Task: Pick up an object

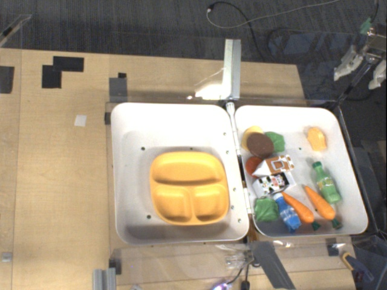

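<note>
On the wooden bench [54, 186] the left bin [130, 125] is holding a yellow tray [188, 185] with three compartments, which is lying flat in its middle. Just beside it, the right bin [296, 115] is holding all the small objects. Along its left side a brown round piece [260, 143] is lying at the far end, touching a green leafy piece [276, 140]. Nearer, a white printed carton [272, 174] is resting in the middle. A second green leafy piece [265, 209] and a blue bottle [288, 214] are lying at the near edge. Two orange carrots [318, 202] are lying slanted, right of the blue bottle. A green bottle [326, 183] is lying near the right wall, and a yellow-orange piece [316, 138] is sitting alone at the far right. The gripper [363, 65] is hanging outside the bins, beyond the far right corner, well apart from every object. I cannot tell if it is released or clenched, and it is grasping nothing.
</note>
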You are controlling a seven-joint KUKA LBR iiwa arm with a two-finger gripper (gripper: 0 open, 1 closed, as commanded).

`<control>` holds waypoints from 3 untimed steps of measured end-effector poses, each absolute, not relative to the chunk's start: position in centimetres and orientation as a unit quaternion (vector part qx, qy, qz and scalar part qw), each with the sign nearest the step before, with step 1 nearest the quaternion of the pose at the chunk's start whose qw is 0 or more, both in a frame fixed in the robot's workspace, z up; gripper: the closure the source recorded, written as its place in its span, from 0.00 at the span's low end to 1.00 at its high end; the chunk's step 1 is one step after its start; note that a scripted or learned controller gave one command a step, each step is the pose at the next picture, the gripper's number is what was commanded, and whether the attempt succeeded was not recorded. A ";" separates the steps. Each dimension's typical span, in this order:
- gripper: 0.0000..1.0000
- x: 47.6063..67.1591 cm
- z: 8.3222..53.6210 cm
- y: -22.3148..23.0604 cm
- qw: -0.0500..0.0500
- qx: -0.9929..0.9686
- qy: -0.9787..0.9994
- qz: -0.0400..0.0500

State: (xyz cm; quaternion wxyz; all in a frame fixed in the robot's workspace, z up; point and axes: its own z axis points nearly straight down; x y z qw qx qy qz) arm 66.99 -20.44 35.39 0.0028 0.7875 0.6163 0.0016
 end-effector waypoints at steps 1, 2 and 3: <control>1.00 67.1 36.7 -20.3 0.006 0.785 0.620 0.003; 1.00 67.3 38.0 -20.1 0.009 0.782 0.624 0.004; 1.00 67.4 39.3 -19.9 0.012 0.779 0.627 0.005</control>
